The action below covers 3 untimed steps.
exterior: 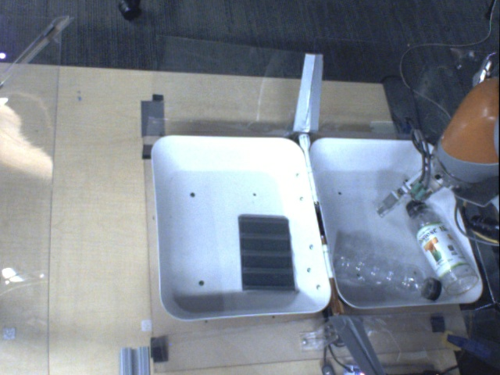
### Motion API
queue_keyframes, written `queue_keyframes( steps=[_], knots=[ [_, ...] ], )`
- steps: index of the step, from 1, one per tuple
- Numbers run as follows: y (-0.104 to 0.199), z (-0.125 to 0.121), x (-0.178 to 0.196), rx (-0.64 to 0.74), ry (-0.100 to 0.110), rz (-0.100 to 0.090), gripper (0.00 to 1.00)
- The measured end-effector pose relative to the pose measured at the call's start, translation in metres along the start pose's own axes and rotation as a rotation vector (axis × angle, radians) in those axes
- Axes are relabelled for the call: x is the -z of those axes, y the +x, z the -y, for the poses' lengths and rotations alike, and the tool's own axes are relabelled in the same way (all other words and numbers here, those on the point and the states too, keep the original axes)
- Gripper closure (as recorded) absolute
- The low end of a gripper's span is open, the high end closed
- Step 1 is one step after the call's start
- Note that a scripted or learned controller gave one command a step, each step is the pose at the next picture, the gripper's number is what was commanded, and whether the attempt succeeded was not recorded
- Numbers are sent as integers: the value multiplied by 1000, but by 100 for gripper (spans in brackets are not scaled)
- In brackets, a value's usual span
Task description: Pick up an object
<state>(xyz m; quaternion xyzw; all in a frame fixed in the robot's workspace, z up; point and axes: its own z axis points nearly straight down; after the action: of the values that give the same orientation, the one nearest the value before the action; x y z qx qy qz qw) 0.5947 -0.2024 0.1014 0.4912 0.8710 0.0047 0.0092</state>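
In the right bin (351, 162) a clear plastic bottle (441, 248) with a white, orange and green label lies along the right wall. A clear, bumpy plastic piece (375, 272) lies near that bin's front wall, and a small dark round thing (431, 289) sits by its right end. A black ribbed block (266, 251) lies flat in the left bin (195, 162), toward its front right. My gripper (396, 199) hangs low over the right bin, just left of the bottle's upper end, with nothing visibly in it. The orange-banded arm (473, 127) reaches in above it.
A metal divider post (308, 92) stands behind the seam between the two bins. Cables (426, 69) loop at the back right. Clamps and brackets (156, 116) sit at the bins' outer corners on the wooden bench.
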Motion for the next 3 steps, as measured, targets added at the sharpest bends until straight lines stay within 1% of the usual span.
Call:
queue_keyframes(
  steps=[1,2,3],
  knots=[
    [-8,-9,30,34,10,-7,0],
    [-4,-2,60,108,10,-5,0],
    [-6,-5,66,345,10,-8,0]
  ],
)
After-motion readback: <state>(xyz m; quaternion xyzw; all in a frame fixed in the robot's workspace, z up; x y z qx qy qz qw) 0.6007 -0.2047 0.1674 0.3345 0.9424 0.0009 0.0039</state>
